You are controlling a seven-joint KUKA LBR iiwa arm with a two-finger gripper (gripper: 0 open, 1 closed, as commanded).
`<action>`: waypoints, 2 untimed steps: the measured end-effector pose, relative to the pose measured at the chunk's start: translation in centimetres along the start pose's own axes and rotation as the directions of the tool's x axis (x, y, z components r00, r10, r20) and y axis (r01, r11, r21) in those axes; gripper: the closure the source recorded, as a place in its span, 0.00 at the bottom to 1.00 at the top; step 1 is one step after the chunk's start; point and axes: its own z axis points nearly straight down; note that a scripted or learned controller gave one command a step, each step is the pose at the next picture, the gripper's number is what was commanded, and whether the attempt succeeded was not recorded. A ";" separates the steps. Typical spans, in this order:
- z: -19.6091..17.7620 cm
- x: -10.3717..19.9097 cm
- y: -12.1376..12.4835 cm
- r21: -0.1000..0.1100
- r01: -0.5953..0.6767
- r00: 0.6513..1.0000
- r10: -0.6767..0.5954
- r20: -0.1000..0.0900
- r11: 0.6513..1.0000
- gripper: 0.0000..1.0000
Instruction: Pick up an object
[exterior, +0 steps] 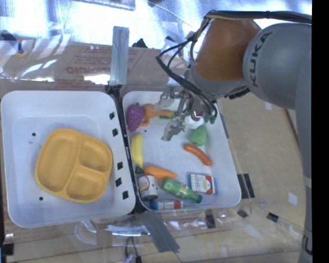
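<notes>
- My arm [263, 53] comes in from the right and hangs over the back of the right bin [230, 169].
- My gripper [180, 122] sits low in that bin. One finger [171, 130] angles down toward the floor of the bin. I honestly can't tell if the fingers are spread or pressed together, the wrist and cables crowd that spot.
- A white lump [194, 121] with a green piece [198, 136] below it sits just beside the gripper. It might be touching it, but that's hard to call.
- Grapes [134, 116] and a small orange bit [149, 112] lie at the back left of the bin.
- Banana [137, 150] runs along the left wall, carrot [160, 172] just under it.
- Sausage [198, 154] lies mid-bin, right of center.
- Front row: can [147, 186], green bottle [181, 190], small carton [201, 183], and a tube [169, 205] at the very front edge.
- The left bin [16, 119] holds a yellow tray [73, 164].
</notes>
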 end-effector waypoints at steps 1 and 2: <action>7.8 1.4 -6.4 -0.002 0.036 0.999 -0.036 -0.006 0.999 0.00; -3.2 -1.1 -11.1 0.005 0.160 0.987 -0.160 0.009 0.987 0.00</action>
